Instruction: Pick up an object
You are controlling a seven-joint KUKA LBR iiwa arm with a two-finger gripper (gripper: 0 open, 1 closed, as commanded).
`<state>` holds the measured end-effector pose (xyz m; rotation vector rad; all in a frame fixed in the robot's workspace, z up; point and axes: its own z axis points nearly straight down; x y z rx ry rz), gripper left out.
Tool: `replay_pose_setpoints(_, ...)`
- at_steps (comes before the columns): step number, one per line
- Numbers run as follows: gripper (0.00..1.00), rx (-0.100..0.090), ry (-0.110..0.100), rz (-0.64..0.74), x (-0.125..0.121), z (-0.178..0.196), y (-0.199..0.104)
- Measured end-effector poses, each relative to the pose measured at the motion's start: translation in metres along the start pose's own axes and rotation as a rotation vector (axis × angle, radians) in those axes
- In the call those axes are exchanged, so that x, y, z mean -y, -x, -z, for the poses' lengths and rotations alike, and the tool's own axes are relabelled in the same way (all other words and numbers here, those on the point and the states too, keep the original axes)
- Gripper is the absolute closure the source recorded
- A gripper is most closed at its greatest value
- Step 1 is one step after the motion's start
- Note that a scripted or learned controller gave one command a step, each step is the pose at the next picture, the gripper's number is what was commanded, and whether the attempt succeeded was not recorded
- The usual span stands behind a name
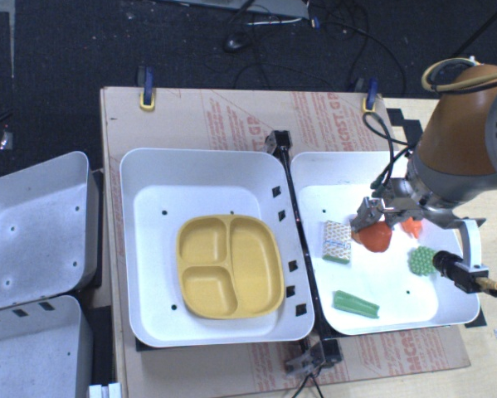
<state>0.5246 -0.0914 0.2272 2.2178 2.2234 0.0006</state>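
My gripper (371, 215) hangs over the middle of the right bin (339, 177), coming down from the orange-banded wrist at the right. A red rounded object (377, 237) lies directly below and against the gripper's tip; whether it is gripped is hidden. A small patterned white block (337, 241) lies just to its left. A small orange piece (411, 226) sits to the right of the red object, partly under the wrist. A green bumpy ball (421, 260) rests near the bin's right wall. A flat green piece (355, 304) lies near the front wall.
The left bin (148, 189) holds a yellow divided plate (230, 265). A black divider strip (296, 239) runs between the two bins. Spare white bins (32, 222) sit off the bench to the left.
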Motion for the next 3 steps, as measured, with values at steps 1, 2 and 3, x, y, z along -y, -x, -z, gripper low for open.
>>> replay_pose_setpoints(1, 1.0, -0.002, -0.003, 0.005, 0.014, 0.004, -0.06)
replay_pose_setpoints(2, 1.0, -0.002, -0.002, 0.004, 0.023, 0.011, -0.105)
replay_pose_setpoints(3, 1.0, -0.002, -0.001, 0.006, 0.032, 0.018, -0.156)
